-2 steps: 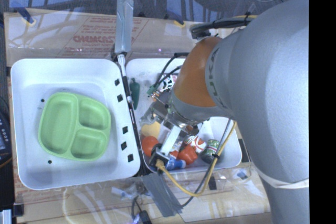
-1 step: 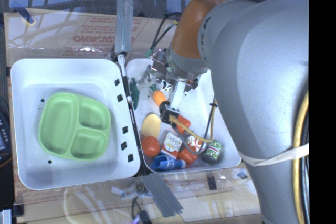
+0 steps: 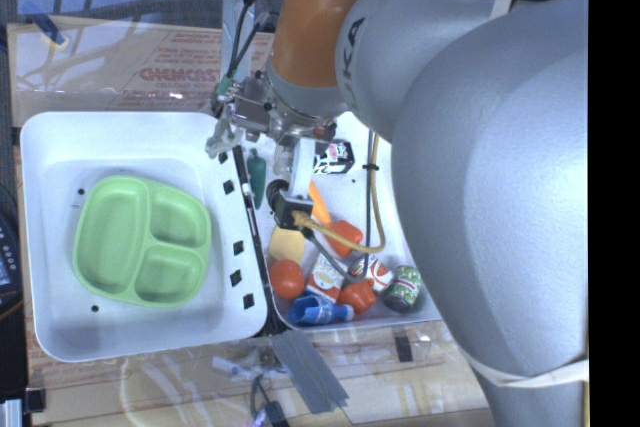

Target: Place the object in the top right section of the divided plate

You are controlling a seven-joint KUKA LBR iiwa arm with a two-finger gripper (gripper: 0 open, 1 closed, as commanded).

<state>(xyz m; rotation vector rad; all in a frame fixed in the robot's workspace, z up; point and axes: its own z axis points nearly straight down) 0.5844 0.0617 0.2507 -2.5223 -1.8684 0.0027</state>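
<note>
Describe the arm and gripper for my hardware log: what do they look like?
The arm is bulky, rounded and light grey, with a broad orange band above the wrist and part of dark lettering on the grey shell. Black and yellowish cables run along its top. The gripper is a small metal assembly with black parts and thin cables looping beside it.

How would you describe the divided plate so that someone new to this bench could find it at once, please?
Start with the left bin of the two white bins on the bench. The divided plate lies flat on its floor. It is pale green with three sections, whereas the small toys lie heaped in the right bin under the arm.
</note>
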